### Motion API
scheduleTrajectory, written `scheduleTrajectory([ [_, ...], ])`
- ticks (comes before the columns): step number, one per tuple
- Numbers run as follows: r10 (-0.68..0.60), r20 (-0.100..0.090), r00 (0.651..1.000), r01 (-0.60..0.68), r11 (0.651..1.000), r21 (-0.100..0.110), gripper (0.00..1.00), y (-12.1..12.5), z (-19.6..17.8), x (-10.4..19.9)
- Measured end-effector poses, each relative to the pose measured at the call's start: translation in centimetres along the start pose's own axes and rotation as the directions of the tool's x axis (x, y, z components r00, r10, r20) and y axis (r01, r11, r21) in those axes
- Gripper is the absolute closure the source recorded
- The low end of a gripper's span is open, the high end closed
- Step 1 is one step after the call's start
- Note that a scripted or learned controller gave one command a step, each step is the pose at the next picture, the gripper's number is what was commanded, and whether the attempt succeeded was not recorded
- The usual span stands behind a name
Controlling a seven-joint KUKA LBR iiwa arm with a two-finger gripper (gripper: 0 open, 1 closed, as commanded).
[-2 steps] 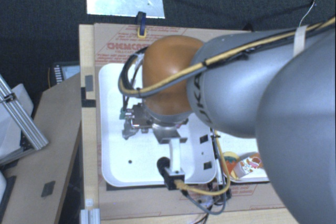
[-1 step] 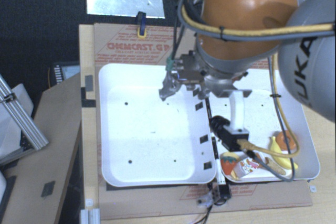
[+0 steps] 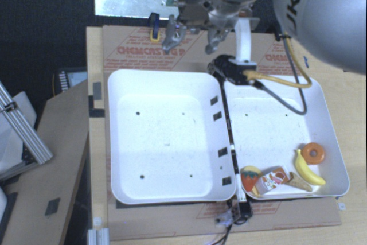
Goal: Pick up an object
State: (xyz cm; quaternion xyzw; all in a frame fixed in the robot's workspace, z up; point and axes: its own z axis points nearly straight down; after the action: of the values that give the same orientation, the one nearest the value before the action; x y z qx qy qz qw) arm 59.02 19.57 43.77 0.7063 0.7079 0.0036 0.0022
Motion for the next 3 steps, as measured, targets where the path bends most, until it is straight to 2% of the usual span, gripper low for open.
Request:
scheduleTrajectory([
  [1,-0.004,-0.003,1.0,0.004,1.0,-0.001,0.0,-5.9,-8.7,1.9],
  [2,0.01,0.002,1.0,-0.01,1.0,0.004,0.0,-10.1,-10.0,-8.3],
  [3,-0.009,-0.001,1.0,0.009,1.0,0.006,0.0,-10.4,-9.8,-0.4],
])
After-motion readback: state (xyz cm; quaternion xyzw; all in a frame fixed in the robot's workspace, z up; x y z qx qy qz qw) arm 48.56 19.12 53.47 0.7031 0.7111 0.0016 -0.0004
